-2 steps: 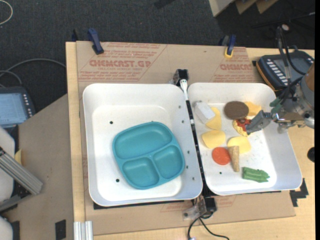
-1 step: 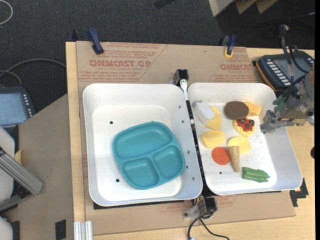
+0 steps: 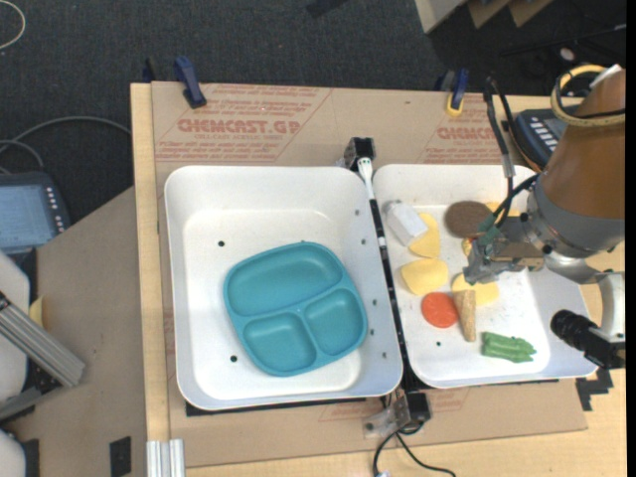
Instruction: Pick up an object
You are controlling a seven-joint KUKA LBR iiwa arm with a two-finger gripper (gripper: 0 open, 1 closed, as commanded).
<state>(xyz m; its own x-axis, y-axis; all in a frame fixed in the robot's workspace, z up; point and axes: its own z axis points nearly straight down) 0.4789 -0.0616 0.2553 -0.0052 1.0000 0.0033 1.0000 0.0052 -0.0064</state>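
While the gripper (image 3: 484, 262) hung over the right bin (image 3: 442, 366), fingers unreadable, a red tomato (image 3: 438, 309) sat at seven o'clock.

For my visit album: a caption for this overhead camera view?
Robot arm reaching into right bin of toy food; teal tray in left bin.

A teal tray (image 3: 295, 307) lies in a white bin (image 3: 189, 266); a red tomato (image 3: 439, 309), a green pod (image 3: 508, 347).

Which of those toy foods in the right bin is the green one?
The green piece lying nearest the bin's front right corner. The others are yellow, orange, red, tan or brown, and sit farther left or back.
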